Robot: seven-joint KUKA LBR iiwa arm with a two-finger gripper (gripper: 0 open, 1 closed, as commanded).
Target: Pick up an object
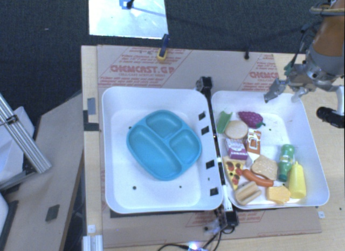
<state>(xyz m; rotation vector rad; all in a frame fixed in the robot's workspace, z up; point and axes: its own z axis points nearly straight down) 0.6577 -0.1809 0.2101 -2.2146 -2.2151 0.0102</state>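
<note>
The right bin point(315, 136) holds a cluster of toy food. From the bin centre: grapes point(250, 118) at 12 o'clock, a bun point(236, 130) at 11 o'clock, a green bottle point(286, 155) at 3 o'clock, a yellow bottle point(297, 181) at 4 o'clock, a sausage point(257, 178) at 6 o'clock, a hot dog roll point(248, 192) at 7 o'clock.

The items appear to be light, rigid moulded plastic with smooth, likely slippery skins. The yellow bottle is the most practical target: it lies at the cluster's edge, and its narrow body suits a grasp across the midsection. Flat items such as the pizza slice point(233, 171) offer little to grip.

The end effector point(287, 88) hangs above the bin's far rim at 1 o'clock, fingers spread wide, holding nothing.

The left bin point(116, 190) carries a blue tray point(164, 144).

Red print on the board point(140, 69) beneath the bins reads "CHEMCAST GP". Labels on the small box point(254, 141) are too small to read.
</note>
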